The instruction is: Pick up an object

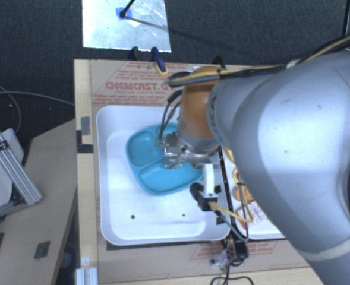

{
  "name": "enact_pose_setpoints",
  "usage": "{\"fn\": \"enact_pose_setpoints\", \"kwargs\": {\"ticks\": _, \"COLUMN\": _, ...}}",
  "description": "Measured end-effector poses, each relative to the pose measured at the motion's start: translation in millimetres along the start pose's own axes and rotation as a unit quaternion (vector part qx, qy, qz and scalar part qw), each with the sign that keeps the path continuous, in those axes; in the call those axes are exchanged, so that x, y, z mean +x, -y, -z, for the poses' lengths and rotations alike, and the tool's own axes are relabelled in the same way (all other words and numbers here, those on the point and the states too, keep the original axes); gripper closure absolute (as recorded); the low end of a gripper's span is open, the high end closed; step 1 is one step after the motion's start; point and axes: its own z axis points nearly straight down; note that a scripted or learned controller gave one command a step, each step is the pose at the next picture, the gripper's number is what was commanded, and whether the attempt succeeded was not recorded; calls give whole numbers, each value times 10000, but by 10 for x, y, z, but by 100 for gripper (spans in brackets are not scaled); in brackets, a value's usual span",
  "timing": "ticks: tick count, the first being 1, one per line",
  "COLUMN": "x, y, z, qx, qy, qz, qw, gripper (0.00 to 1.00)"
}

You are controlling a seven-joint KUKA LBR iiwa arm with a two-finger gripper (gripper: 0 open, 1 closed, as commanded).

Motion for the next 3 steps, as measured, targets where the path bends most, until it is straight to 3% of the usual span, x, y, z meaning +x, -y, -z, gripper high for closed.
{"fn": "enact_pose_setpoints", "kwargs": {"ticks": 1, "x": 488, "y": -750, "z": 1615, "qx": -133, "qy": -22, "qz": 42, "qw": 9999, "gripper": 100}}
{"fn": "enact_pose_setpoints", "kwargs": {"ticks": 2, "x": 742, "y": -752, "z": 1903, "qx": -38, "qy": -5, "qz": 34, "qw": 10000, "gripper": 100}}
{"fn": "enact_pose_setpoints", "kwargs": {"ticks": 3, "x": 574, "y": -282, "z": 3589, "qx": -109, "qy": -24, "qz": 29, "qw": 9999, "gripper": 100}}
